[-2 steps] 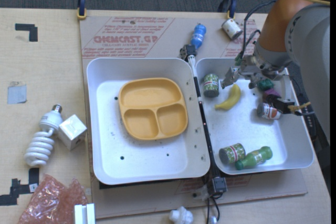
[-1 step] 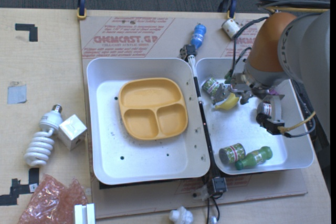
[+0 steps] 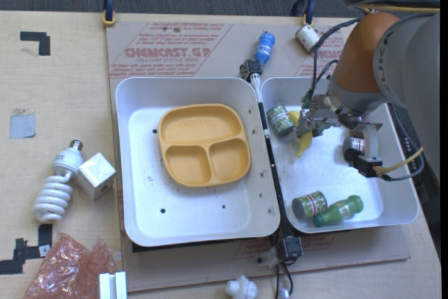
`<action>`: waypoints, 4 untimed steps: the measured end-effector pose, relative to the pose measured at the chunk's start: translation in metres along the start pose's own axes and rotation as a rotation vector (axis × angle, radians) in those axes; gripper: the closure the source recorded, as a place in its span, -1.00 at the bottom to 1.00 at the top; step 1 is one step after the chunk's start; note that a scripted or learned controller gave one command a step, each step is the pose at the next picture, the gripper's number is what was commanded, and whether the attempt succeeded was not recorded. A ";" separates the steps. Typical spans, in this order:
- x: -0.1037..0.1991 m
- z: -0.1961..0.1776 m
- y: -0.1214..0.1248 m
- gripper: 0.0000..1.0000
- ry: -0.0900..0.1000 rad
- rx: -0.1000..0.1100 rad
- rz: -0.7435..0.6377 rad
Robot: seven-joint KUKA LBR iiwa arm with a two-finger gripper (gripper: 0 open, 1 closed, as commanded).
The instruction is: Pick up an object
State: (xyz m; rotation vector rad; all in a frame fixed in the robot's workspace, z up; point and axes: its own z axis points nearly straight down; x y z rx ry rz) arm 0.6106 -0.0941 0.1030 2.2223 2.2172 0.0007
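My gripper (image 3: pixel 312 120) is low in the right bin (image 3: pixel 392 210), near its upper left part. A yellow object (image 3: pixel 303 142) pokes out from under it, with more yellow showing at its left side. Whether the yellow object is gripped is hidden by the wrist. A green-labelled can (image 3: pixel 281 120) lies just left of the gripper, close to the bin's left wall. At the bin's front lie another green can (image 3: pixel 309 204) and a green bottle (image 3: pixel 341 210), side by side. A small red-and-white object (image 3: pixel 355 144) sits right of the gripper, partly behind the arm's cable.
The left bin (image 3: pixel 140 150) bears a yellow divided tray (image 3: pixel 204 144). Outside the bins are a spiral light bulb (image 3: pixel 57 185), a white cube (image 3: pixel 96 175), a red mesh bag (image 3: pixel 66 269) and a blue bottle (image 3: pixel 264 47). The arm (image 3: pixel 392 59) covers the right bin's upper right.
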 end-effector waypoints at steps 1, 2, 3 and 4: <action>0.000 -0.008 -0.029 1.00 0.001 0.002 -0.001; 0.036 -0.089 0.039 1.00 0.000 0.002 -0.004; 0.089 -0.089 -0.058 1.00 0.001 0.003 -0.002; 0.161 -0.090 -0.103 1.00 0.001 0.003 -0.001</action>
